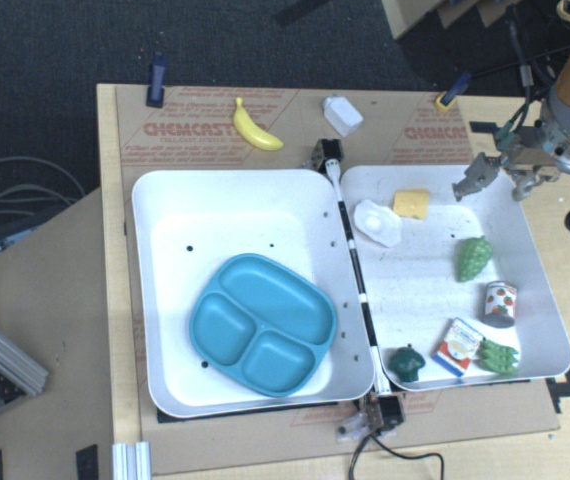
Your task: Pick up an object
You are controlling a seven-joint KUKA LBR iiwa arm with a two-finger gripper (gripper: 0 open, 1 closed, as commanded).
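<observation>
The left shallow white bin point(165, 218) held a blue three-compartment plastic tray point(262, 323). Behind it, on the cardboard-covered bench point(205, 128), lay a yellow toy banana point(255, 128) and a small white block point(343, 115).

The right shallow white bin point(425, 288) held the candidate objects: a crumpled white lump point(378, 222) near its left wall, a yellow sponge-like square point(411, 204) just beside it, a pale green bumpy toy point(473, 258) towards the right, a small printed can point(500, 303) below that, and along the front edge a dark green round toy point(405, 364), a red-and-white printed carton point(459, 347) and a bright green leafy toy point(498, 357).

The two-finger gripper point(500, 176) hung over the right bin's back right corner, its fingers spread apart with nothing between them, well apart from every object.

The step in hand appeared to be the approach: no object had yet been grasped. The next move would probably call for choosing a target, perhaps the nearby green bumpy toy or the yellow square, centring the spread fingers over it, and descending before closing.
</observation>
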